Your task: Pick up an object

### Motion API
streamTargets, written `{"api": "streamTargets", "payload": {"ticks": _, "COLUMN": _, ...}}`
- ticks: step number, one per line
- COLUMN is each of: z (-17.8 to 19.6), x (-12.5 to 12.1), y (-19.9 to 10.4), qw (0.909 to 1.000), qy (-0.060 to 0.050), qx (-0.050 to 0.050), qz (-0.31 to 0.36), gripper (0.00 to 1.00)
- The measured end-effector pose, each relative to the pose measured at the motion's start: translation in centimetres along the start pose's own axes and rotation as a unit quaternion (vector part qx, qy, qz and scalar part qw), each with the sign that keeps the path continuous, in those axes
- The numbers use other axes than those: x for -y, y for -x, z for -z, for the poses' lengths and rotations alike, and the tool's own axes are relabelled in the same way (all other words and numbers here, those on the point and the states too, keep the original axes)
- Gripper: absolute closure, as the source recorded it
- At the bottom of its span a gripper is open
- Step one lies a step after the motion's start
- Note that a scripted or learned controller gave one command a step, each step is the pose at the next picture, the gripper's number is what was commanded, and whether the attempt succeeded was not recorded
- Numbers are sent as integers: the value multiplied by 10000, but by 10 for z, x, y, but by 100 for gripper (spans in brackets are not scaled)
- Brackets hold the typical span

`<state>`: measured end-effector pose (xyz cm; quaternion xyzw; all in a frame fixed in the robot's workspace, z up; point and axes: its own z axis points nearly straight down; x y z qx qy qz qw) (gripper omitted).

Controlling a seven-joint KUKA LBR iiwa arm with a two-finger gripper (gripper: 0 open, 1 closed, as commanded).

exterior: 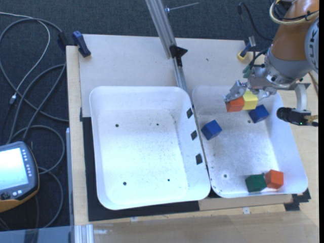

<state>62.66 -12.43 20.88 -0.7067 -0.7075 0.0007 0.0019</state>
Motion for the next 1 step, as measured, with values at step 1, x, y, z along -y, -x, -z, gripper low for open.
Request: {"api": "streamTargets", "payload": {"ticks": 1, "z": -40, "x": 47, "y": 69, "qw": 10000, "qy": -29, "qx": 8, "qz": -45, "gripper": 0}}
